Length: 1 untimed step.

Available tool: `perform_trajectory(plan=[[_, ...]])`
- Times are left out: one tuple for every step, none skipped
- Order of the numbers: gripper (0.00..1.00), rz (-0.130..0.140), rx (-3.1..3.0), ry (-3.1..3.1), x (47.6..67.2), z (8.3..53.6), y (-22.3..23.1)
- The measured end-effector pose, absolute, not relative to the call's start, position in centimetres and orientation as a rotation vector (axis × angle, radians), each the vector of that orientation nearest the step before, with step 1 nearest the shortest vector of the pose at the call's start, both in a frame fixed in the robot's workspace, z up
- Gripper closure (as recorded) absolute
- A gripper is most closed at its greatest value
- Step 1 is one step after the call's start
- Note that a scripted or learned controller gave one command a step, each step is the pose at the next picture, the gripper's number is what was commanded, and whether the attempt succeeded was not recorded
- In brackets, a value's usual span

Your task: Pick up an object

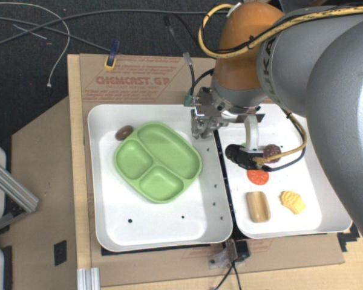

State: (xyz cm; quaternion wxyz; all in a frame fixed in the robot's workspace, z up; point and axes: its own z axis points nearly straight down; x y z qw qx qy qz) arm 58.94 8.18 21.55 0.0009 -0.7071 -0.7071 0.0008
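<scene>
My gripper (201, 128) hangs low over the back right corner of the left bin (109, 216), just off the upper right rim of a green divided plate (158, 161). A small brown oval piece (124, 132) lies at the plate's upper left edge. In the right bin (327, 216) lie a red round piece (258, 176), a tan block (258, 205), a yellow ridged piece (293, 201) and a dark reddish ball (271, 153). I see nothing held in the gripper.
The big grey arm covers the back right part of the right bin. The wall between the two bins (224, 186) runs just right of the gripper. A blue clip (113, 52) sits on the cardboard behind the bins.
</scene>
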Motion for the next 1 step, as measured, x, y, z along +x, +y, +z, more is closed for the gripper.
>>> perform_trajectory(plan=[[0.0,0.002,-2.218,-2.221,58.93,21.54,8.37]])
